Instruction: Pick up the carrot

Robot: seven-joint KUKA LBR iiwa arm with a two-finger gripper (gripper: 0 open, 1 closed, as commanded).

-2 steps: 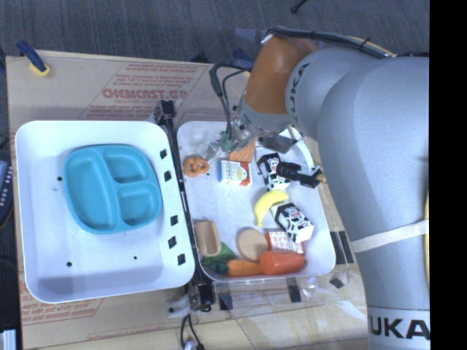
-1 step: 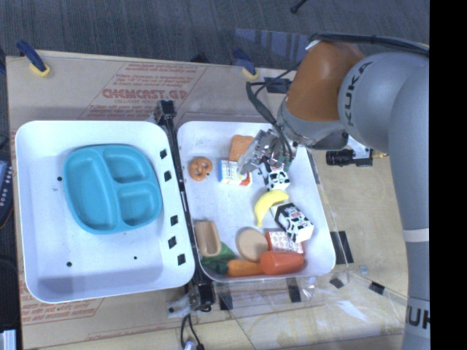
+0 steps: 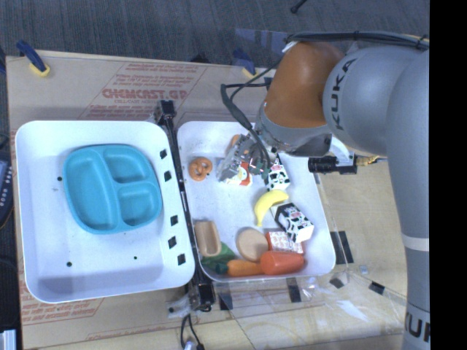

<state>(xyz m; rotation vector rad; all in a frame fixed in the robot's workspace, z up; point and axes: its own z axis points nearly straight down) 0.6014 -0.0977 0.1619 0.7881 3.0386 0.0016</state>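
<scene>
**Carrot at the near rim, gripper up at the far end**

The carrot (image 3: 243, 268) lay at the front edge of the right bin (image 3: 319, 195), a small orange root with green leaves (image 3: 221, 257) spreading toward the bin's left corner. Just to its right, touching or nearly so, sat a red-orange block (image 3: 282, 263), with a round tan piece (image 3: 252, 243) right behind both. A hot-dog bun (image 3: 207, 238) rested beside the leaves along the left wall.

The gripper (image 3: 239, 160) hung well away from all that, up in the far half of the same bin, under the orange-banded wrist (image 3: 300, 86). Whether its fingers were spread or closed I could not tell; the metal parts ran together with some small bright items beneath them. Nothing of the carrot was anywhere near them.

Between the two lay a banana (image 3: 268, 203) and two cow-patterned cartons, one close by the gripper (image 3: 276, 177), the other nearer the front (image 3: 295, 222). A small orange pumpkin-like toy (image 3: 200, 168) sat just left of the gripper.

In the left bin (image 3: 36, 217) lay a blue divided plate (image 3: 112, 187).
</scene>
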